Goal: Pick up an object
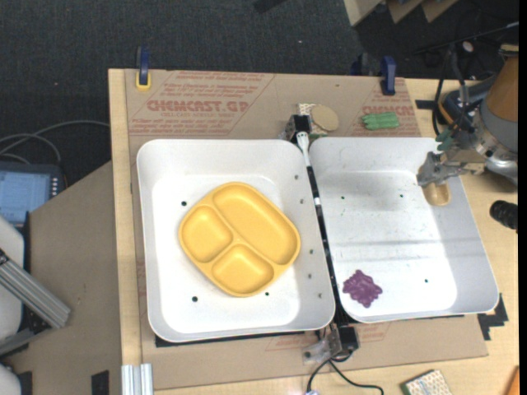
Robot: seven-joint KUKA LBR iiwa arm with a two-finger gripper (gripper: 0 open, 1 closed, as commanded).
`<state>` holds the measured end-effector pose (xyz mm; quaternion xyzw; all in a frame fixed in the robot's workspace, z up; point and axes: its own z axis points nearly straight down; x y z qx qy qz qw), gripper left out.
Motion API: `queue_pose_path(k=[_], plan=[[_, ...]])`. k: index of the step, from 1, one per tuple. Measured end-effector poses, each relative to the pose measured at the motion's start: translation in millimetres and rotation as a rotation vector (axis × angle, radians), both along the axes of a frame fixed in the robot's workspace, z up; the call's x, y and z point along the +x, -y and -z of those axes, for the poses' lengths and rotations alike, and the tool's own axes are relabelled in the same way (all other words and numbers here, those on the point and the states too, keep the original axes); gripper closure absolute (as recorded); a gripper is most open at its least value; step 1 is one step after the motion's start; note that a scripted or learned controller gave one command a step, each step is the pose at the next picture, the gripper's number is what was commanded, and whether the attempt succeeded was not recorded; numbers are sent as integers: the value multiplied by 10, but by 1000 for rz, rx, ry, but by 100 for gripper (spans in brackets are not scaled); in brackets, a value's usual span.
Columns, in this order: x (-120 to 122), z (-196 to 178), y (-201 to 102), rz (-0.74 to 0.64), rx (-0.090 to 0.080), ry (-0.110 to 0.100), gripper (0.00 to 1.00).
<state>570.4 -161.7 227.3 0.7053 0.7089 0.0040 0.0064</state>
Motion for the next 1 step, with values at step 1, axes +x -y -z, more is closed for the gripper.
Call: queue_pose_path(k=[1], plan=[[12,-69,-323,2,3,-10,100]])
